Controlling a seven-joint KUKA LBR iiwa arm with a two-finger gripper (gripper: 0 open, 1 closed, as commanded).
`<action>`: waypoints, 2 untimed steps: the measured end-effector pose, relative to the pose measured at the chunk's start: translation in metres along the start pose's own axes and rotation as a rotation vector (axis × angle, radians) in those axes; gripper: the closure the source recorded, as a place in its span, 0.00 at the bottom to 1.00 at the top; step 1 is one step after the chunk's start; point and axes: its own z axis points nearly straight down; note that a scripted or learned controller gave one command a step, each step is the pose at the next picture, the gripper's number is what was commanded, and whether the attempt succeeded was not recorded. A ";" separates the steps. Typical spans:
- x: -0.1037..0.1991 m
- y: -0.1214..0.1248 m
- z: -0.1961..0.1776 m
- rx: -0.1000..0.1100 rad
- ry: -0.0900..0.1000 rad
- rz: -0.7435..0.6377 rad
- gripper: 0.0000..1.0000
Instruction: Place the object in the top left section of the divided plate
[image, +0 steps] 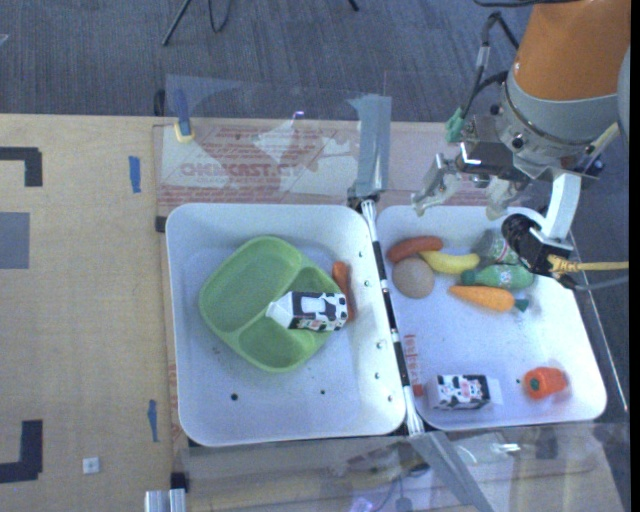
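Note:
A green divided plate (245, 290) lies in the left bin (200, 400). A small cow-patterned carton (318, 311) rests on the plate's right side, over the ridge between sections. A small orange piece (342, 275) lies just off the plate's right rim. My gripper (462, 200) hangs above the back edge of the right bin (570, 340), open, with nothing between its fingers. It is well apart from the plate and the carton.
The right bin holds a red sausage (415, 246), a banana (450, 262), a tan potato (413, 278), a carrot (483, 297), a green item (500, 272), a second cow-patterned carton (462, 391) and an orange-red fruit (545, 381). A cable (600, 266) crosses its right edge.

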 end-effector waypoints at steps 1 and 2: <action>0.002 0.073 -0.056 -0.002 0.000 -0.210 0.00; -0.060 0.103 -0.056 -0.004 0.000 -0.009 0.00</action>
